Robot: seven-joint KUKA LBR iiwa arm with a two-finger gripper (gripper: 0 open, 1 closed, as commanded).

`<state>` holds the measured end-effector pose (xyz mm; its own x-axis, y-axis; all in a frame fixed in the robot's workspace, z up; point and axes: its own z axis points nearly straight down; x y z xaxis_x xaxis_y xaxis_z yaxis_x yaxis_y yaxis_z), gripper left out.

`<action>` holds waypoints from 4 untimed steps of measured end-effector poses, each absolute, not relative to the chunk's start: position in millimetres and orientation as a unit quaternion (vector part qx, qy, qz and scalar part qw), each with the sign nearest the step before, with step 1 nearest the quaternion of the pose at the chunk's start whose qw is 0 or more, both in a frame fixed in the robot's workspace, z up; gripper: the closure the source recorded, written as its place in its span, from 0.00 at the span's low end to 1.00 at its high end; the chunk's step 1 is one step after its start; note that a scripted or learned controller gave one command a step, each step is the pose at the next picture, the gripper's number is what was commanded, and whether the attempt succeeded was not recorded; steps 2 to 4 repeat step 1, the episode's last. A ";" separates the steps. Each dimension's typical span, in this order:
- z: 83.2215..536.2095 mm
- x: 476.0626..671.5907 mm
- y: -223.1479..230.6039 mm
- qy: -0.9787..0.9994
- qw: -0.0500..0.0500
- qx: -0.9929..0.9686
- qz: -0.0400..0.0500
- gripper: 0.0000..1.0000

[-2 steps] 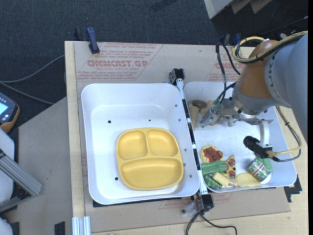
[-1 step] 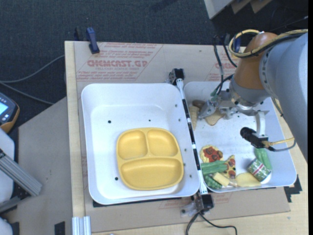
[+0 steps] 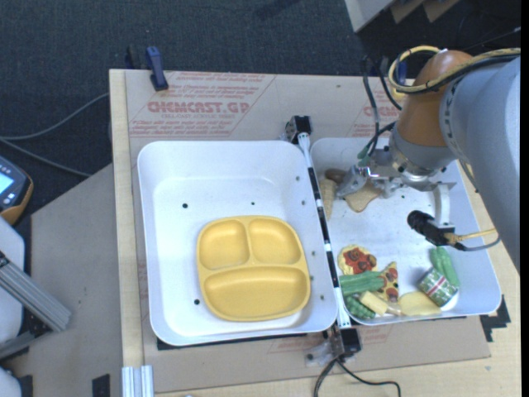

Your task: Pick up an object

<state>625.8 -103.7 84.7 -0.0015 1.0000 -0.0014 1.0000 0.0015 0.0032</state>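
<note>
My gripper (image 3: pixel 369 180) reaches down into the far left part of the right bin (image 3: pixel 475 222), from the right. Just under and beside it lies a tan flat piece (image 3: pixel 359 199), and a small brown piece (image 3: pixel 335 175) lies to its left by the bin wall. Whether the gripper touches the tan piece I cannot tell. Near the front of the same bin lie a pizza slice (image 3: pixel 359 260), a green pod (image 3: pixel 360 283), a green cucumber (image 3: pixel 444 264), a small can (image 3: pixel 436 288) and a pale yellow piece (image 3: pixel 417 304).
The left bin (image 3: pixel 165 180) holds a yellow divided plate (image 3: pixel 251 267). A black clip (image 3: pixel 299 126) sits where the bins meet at the back. A blue clamp (image 3: pixel 155 67) stands on the bench's far left corner.
</note>
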 end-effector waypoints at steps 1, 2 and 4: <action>94.4 623.4 -104.1 0.708 -0.003 0.707 -0.003 1.00; 94.4 623.4 -104.1 0.708 -0.003 0.707 -0.003 1.00; 94.4 623.4 -104.1 0.708 -0.003 0.707 -0.003 1.00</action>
